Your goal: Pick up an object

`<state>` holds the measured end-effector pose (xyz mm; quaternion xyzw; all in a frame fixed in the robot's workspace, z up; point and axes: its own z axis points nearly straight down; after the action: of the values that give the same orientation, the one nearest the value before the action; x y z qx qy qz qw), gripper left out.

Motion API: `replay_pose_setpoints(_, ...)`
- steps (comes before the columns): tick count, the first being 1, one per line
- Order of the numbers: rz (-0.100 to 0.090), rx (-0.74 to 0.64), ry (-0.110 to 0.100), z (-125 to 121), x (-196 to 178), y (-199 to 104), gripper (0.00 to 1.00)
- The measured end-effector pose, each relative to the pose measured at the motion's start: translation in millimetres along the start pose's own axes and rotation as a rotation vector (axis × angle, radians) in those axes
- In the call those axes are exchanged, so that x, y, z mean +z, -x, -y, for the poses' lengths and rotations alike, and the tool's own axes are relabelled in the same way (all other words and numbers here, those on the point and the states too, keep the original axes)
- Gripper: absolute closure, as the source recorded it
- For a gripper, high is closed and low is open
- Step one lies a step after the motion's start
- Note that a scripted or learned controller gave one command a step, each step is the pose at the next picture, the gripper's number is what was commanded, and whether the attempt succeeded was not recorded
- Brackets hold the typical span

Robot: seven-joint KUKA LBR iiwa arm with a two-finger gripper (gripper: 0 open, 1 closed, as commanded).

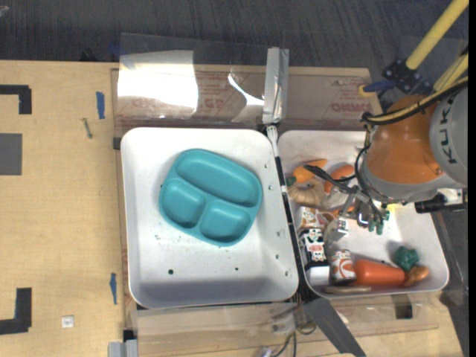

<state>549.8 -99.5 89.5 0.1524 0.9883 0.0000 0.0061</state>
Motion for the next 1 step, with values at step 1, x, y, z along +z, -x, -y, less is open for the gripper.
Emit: replay_pose_setpoints(1, 0.011, -0.002, 0.001, -1.4, -12.0, 3.0, 1.00)
